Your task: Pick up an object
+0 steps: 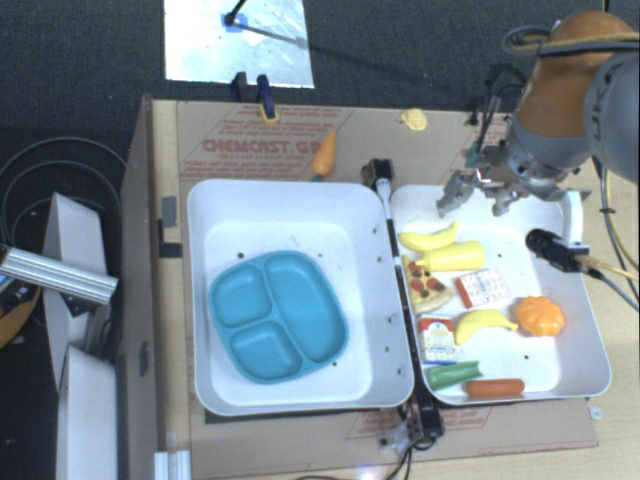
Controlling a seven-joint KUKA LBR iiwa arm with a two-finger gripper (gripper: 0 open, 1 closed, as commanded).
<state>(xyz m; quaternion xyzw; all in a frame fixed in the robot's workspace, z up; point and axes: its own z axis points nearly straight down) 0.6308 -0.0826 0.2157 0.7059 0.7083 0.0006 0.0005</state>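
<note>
White plastic forms two shallow bins sitting side by side on the bench. The left bin [215,228] is carrying a blue divided tray [277,315] near its centre. The right bin [590,348] is carrying the toy food: two bananas [428,238] [484,323], a yellow block [452,258], a pizza slice [428,290], a red-and-white card [483,288], an orange pepper [540,315], a green pepper [450,374] and a sausage [494,388] along its near edge. The gripper [478,193] is hovering over the far left corner of the right bin, fingers spread apart, gripping nothing.
</note>
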